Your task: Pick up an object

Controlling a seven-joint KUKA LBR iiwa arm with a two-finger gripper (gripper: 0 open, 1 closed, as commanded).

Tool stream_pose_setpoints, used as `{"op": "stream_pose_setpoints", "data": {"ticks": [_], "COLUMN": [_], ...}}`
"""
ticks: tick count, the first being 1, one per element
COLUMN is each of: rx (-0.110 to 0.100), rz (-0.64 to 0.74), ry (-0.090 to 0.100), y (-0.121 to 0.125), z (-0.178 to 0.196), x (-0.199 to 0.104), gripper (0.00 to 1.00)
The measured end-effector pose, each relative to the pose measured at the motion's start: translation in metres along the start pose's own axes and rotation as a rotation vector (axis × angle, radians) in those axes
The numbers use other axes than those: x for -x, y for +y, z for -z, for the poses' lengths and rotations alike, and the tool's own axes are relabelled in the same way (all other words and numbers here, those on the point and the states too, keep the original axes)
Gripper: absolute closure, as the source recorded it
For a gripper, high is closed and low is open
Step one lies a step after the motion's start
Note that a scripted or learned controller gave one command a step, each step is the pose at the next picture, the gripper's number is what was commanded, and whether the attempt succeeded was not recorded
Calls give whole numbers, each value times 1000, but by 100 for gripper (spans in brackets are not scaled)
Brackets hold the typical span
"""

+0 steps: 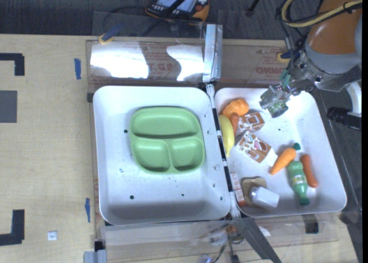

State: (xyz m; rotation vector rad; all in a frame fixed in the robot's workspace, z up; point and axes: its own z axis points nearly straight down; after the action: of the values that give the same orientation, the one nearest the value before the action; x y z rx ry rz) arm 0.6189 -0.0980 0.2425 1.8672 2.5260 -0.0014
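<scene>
My gripper [275, 103] hangs over the back of the right bin [328, 141], just right of an orange fruit-like toy [236, 107]. Beside and below it lie a yellow banana [226, 133] and two brown-and-white cartons [252, 122] [255, 147]. Further forward are a carrot [282, 161], a green bottle [298, 181] and a thin orange piece [309, 170]. A brown item topped by a white block [260, 194] sits at the bin's front. No object is visibly lifted by the gripper.
The left bin [109, 141] holds a green divided plate [168, 139]. A clear wall with a metal post [211, 52] stands behind the bins. The arm's grey and orange body [336, 32] fills the upper right corner.
</scene>
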Motion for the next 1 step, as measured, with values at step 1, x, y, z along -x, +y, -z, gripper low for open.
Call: {"op": "stream_pose_setpoints", "data": {"ticks": [1], "rx": [0], "rz": [0], "ry": [0], "y": [0], "z": [0], "x": [0], "gripper": [0]}}
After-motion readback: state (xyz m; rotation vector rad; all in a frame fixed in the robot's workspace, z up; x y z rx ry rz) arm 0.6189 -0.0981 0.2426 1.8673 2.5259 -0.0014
